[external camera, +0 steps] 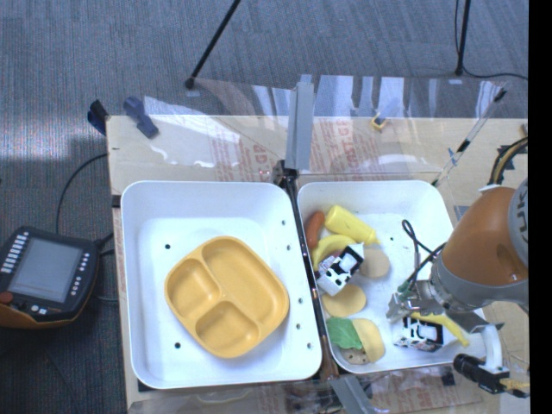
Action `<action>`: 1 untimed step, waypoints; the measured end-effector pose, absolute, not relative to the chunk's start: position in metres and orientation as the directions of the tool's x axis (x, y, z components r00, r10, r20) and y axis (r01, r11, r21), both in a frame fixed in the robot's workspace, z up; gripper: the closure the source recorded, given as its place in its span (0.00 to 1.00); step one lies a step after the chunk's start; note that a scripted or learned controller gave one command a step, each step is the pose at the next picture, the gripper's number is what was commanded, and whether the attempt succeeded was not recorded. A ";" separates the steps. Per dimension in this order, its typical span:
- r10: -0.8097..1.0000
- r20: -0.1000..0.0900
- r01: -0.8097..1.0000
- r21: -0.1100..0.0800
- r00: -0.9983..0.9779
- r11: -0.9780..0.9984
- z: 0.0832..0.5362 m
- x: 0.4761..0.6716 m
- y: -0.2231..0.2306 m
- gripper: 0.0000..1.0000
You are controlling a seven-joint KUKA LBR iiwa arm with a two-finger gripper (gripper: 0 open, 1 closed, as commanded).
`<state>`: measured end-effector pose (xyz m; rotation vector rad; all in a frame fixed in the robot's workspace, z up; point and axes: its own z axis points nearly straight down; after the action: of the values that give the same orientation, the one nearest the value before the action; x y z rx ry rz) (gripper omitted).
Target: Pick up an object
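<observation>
The worktop point(198, 149) is carrying two shallow white bins side by side, and the right bin point(431, 198) is serving here as the landmark for everything else. The left bin point(147, 205) is sitting touching it along their shared edge, and a yellow divided plate point(226, 295) is lying tilted in the middle of that left bin.

The grey arm point(483, 248), with its orange band, is reaching over the right bin's near right corner. Its gripper point(423, 316) is hanging low over that corner of the right bin; whether it is spread or pinching something, I cannot tell, since the wrist and cabling are covering it.

Inside the right bin a cluster of toy food is lying toward its left wall. A yellow bottle-shaped piece point(349, 225) is resting at the far end, with an orange carrot-like piece point(314, 226) just beside it against the wall. A black-and-white cow-patterned box point(340, 268) is sitting in the middle of the cluster, touching a tan round piece point(376, 264). A flat tan disc point(345, 301) is lying just nearer, and a green leaf piece point(345, 333) is resting at the near left corner.

A second black-and-white item point(417, 335) is lying directly beneath the gripper, with a yellow strip point(444, 324) across it.

A teach pendant point(45, 276) is lying on the floor, well apart on the far side of the left bin.
</observation>
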<state>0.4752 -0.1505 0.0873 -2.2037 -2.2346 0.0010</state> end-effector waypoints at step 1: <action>0.997 0.002 0.997 -0.002 0.071 -0.071 0.138 0.534 -0.089 0.00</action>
<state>0.5339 -0.0894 0.1380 -2.2967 -2.1395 -0.0004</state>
